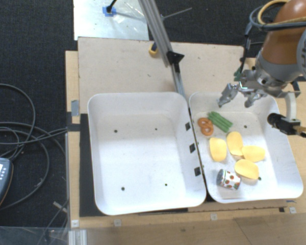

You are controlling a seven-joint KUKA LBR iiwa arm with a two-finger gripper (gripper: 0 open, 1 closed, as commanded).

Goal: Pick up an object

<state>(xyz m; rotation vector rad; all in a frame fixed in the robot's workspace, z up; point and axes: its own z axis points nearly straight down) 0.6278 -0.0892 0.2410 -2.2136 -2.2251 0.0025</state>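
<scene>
The gripper (239, 97) hangs released, holding nothing, over the right bin (290, 172). Below lie a green pod (221, 121), orange rings (205, 126), yellow slices (237, 150) and a can (228, 179).

No words or numbers can be read anywhere (the small can's (228, 179) printed pattern is too blurred).

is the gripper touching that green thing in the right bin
Apart. The camera view shows bare white bin floor between the gripper and the green thing.
</scene>
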